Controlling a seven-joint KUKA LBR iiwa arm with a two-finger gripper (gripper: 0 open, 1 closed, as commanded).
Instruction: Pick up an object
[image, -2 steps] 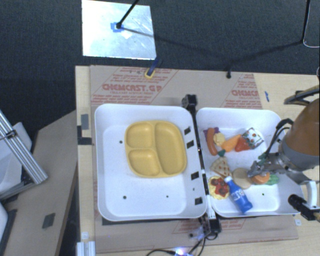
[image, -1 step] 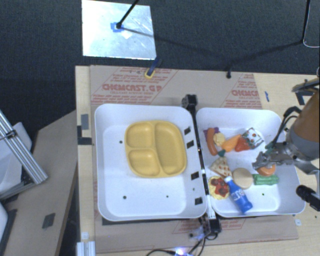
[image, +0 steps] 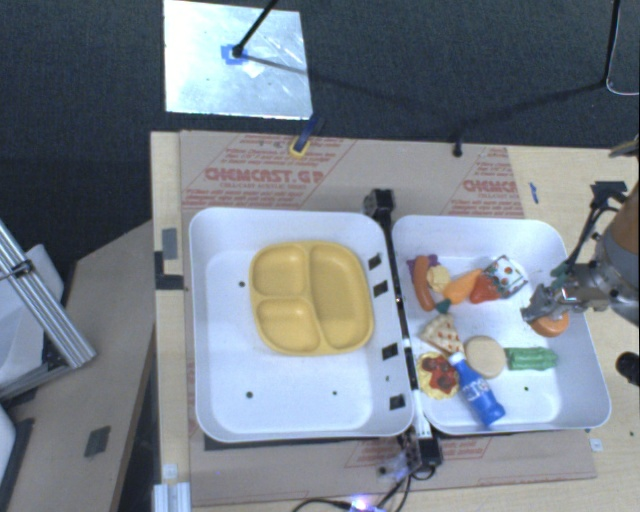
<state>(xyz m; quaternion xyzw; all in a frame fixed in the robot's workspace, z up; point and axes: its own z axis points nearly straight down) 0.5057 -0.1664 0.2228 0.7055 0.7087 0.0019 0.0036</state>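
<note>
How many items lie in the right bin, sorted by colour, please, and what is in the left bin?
Right bin:
Orange: 2, carrot, disc under the gripper
Red: 2, hot dog, pizza
Blue: 1, bottle
Green: 1, pickle
Tan: 2, bun, wedge
White: 1, pack
Left bin:
Yellow: 1, tray
Total: 10

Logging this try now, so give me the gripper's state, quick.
Gripper: low at the right bin's right side, over an orange object; whether it is open, shut or holding anything cannot be told.
</note>
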